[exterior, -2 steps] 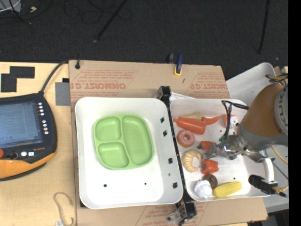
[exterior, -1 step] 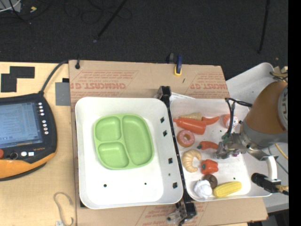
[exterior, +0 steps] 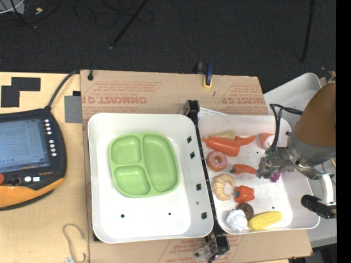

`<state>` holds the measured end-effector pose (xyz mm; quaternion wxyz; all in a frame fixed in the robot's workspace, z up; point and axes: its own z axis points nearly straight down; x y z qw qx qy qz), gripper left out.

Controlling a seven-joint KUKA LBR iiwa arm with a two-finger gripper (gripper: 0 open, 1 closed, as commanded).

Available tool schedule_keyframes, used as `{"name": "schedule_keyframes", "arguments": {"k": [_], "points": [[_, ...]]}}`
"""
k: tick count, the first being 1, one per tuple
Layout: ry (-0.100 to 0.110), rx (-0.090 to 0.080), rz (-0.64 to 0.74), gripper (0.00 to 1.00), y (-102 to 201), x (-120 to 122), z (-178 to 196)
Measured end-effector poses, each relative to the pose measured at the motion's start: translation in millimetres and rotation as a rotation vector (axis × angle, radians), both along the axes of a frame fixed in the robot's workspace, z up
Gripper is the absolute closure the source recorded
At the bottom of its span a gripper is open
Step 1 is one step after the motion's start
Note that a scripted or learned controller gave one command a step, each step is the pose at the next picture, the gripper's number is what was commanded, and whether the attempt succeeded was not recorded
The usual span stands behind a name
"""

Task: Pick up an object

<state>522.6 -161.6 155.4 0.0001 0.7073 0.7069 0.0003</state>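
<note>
While I hang low over the right bin (exterior: 307, 215), status from the camera view:
gripper (exterior: 270, 171): down among the toys, right of the small red pepper (exterior: 244, 170); fingers' state I can't tell, too blurred.
target: none held; a purple bit (exterior: 275, 176) sits at my tip.
nearby: carrot (exterior: 222, 145), pink donut (exterior: 217, 161), croissant (exterior: 223, 186), red bell pepper (exterior: 244, 193), corn (exterior: 265, 219).
left bin (exterior: 104, 212): green divided plate (exterior: 144, 164).
risk: crowded pile, so closing may pinch two items or nudge the pepper away; small round pieces likely slip.
</note>
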Motion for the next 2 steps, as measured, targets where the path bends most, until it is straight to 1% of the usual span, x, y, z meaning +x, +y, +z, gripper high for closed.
{"name": "schedule_keyframes", "arguments": {"k": [1, 2], "points": [[-0.003, -0.002, 0.0, 1.0, -6.7, 4.9, 61.1], [0.001, 0.0, -0.001, 1.0, -9.1, 4.5, 72.2]]}}
